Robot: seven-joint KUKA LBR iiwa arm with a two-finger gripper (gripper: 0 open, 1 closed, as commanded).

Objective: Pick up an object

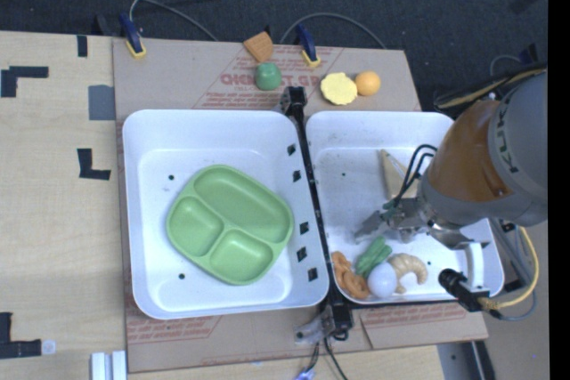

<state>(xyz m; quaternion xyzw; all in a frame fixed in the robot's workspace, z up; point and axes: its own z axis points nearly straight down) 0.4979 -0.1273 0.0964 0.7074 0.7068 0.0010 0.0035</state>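
We see the gripper [372, 225] low in the right bin [349, 154], jaws apparently parted, nothing between them. The green piece [372, 254], white ball [381, 280] and croissant [410, 268] crowd together just below; closing may nudge or catch two.

Arm [499, 151]: single unit, grey casing, orange band above wrist, enters from right edge of frame, mid-height. Wrist: bulky, angled down and toward frame left, at lower right. Gripper [370, 227]: two metal fingers [363, 231] extending left from wrist, lying close together, tips low, nothing visible between them.
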